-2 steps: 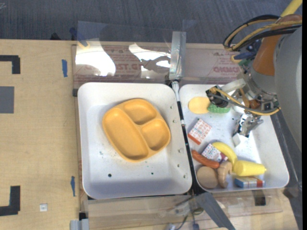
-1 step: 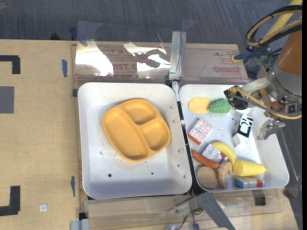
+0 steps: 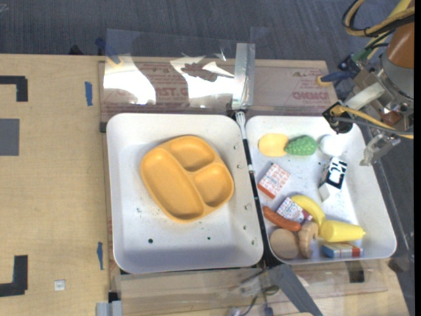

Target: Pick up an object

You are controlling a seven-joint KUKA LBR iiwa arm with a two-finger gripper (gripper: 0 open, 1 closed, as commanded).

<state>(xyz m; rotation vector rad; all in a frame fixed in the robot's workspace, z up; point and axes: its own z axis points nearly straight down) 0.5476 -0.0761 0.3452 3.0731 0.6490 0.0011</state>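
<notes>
Two white bins (image 3: 125,196), one yellow plate (image 3: 187,176)

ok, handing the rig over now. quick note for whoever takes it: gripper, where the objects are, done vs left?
Gripper: at the right bin's upper right rim, nothing seen between its fingers; open or shut can't be told.
Objects: all lie in the right bin: lemon, green piece, banana, yellow bottle, small cartons, others. The left bin holds the orange divided plate.
Done: nothing picked yet.
Left: choose an object, descend, grasp, lift.
</notes>
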